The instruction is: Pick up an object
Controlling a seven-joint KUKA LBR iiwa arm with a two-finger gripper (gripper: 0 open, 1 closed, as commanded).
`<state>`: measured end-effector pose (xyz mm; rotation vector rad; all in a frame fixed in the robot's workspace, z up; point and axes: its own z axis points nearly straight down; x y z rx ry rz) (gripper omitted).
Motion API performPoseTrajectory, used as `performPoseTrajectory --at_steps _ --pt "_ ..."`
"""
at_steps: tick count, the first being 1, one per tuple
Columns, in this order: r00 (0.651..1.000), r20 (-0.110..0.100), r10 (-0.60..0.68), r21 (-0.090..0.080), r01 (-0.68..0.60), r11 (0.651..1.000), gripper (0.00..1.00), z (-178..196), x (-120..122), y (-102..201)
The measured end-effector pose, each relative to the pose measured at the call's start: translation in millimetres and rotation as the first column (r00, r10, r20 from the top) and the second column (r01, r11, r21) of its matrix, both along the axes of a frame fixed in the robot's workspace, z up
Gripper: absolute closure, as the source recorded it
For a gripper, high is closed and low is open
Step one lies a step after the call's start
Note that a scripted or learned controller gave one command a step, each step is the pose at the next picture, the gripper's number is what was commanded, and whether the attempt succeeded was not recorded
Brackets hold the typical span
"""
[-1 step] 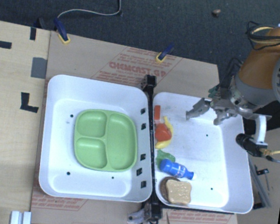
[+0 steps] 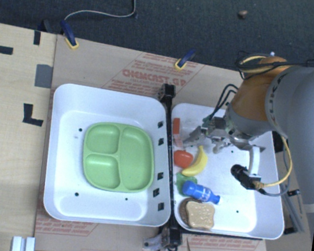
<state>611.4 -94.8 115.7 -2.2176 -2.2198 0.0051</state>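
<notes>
My gripper (image 2: 201,139) hangs over the far left part of the right bin (image 2: 265,226), and I cannot tell how wide it stands or whether it holds anything. Just below it, along the bin's left wall, lie a banana (image 2: 197,163), a tomato (image 2: 183,158), a blue bottle (image 2: 200,193) and a bread slice (image 2: 199,215).

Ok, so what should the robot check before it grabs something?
1. Things to pick lie in the right bin: ok. Banana, tomato, bottle, bread.
2. Gripper is over that bin, just above the banana: ok.
3. Nothing held yet: cannot tell, the wrist hides it.
4. Banana stands free: not ok, the tomato touches it.
5. Bottle stands free: not ok, it lies close against the bread.
6. Green plate in the left bin is out of the way: ok.
</notes>
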Motion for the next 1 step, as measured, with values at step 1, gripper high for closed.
performPoseTrajectory --at_steps 1 --pt "1.0 0.008 0.0 -0.001 0.0 1.0 0.0 -29.5 -29.5 0.0"
